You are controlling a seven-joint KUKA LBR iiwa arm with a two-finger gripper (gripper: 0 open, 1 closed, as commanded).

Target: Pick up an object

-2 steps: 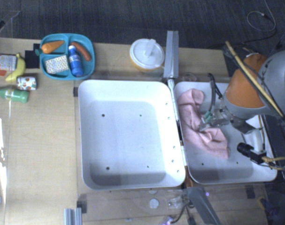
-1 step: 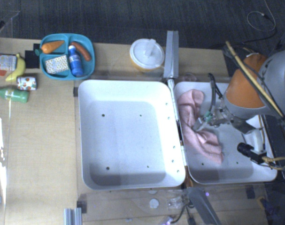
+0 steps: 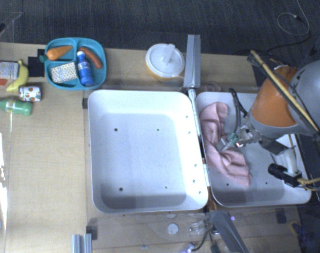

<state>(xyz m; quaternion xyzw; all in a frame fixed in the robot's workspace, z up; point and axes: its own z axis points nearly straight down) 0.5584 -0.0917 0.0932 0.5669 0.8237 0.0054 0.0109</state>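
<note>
A crumpled pink cloth (image 3: 222, 143) lies in the right bin (image 3: 265, 191), along its left side. My gripper (image 3: 234, 139) hangs low over the cloth's right edge, at the end of the grey arm with the orange band (image 3: 273, 107). Its tip sits right at the folds of the cloth; whether it touches or grips the fabric is not visible.
The left bin (image 3: 144, 152) lies beside the right one. On the bench at the back left are a blue divided tray (image 3: 75, 62) with toy food, a banana (image 3: 18, 77), a small can (image 3: 29, 93) and a green bottle (image 3: 12, 106). A white lidded container (image 3: 165, 60) stands behind the bins.
</note>
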